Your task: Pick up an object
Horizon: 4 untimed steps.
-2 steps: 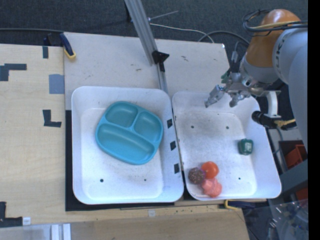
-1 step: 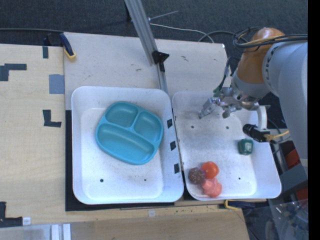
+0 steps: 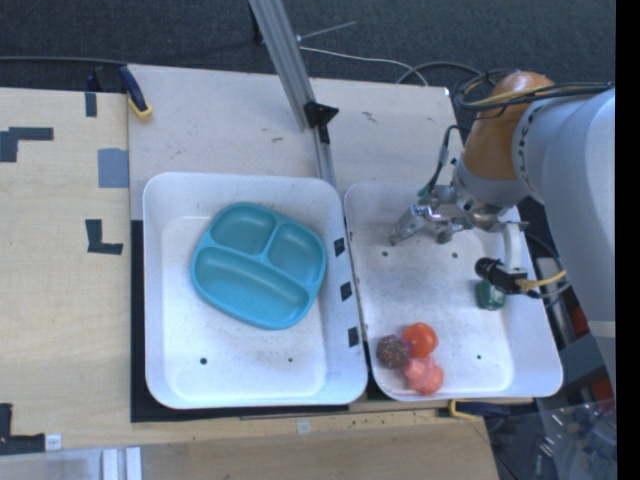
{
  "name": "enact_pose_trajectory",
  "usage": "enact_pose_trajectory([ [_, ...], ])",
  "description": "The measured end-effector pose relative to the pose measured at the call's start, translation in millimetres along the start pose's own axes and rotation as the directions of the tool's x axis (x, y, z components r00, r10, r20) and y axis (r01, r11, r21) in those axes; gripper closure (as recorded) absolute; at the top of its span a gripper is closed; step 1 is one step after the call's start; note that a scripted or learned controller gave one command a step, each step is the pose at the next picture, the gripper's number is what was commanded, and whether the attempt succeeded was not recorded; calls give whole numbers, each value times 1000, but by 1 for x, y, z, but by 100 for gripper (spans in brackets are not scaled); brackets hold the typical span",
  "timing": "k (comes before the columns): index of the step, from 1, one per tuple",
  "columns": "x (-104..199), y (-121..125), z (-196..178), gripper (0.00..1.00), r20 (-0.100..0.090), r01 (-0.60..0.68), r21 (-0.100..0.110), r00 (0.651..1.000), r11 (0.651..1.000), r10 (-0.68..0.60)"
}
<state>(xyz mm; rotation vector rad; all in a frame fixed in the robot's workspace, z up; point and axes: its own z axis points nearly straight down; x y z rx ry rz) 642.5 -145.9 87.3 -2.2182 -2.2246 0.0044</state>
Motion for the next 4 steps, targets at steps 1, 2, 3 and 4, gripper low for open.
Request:
enact_pose_trajectory([
  [1,1,0,-11,100,-1,1,0,1000,1000,-1],
  [2,-6,7,-60,100,-1,-1,-5,1000,1000,1],
  [3,2,1,-112,100,-1,0,-6,1000,1000,0],
  [4,1,-6,-171,100,-1,-1,-8,1000,1000,1],
])
